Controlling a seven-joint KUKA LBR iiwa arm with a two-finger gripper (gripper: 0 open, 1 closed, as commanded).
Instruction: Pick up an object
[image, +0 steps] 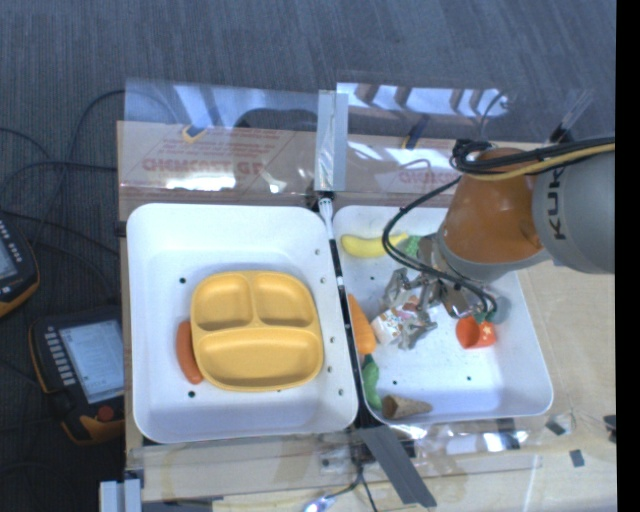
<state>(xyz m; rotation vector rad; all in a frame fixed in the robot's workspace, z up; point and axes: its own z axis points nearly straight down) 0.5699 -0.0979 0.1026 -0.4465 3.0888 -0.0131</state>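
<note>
My gripper (415, 300) hangs low in the right bin (520, 385), under the orange wrist band. Its metal fingers sit right over a small white and orange object (395, 322) near the bin's middle. A yellow banana (365, 244) lies at the bin's far left corner. A red tomato-like piece (476, 332) rests just right of the gripper. An orange carrot (360, 325) and a green piece (371, 380) lie along the left wall, and a brown cone (405, 406) lies near the front edge.
The left bin (160, 400) holds a yellow divided plate (258, 328) with a red-orange sausage (186, 352) tucked at its left side. Clear plastic sheeting stands behind both bins. Black devices and cables lie on the floor at the far left.
</note>
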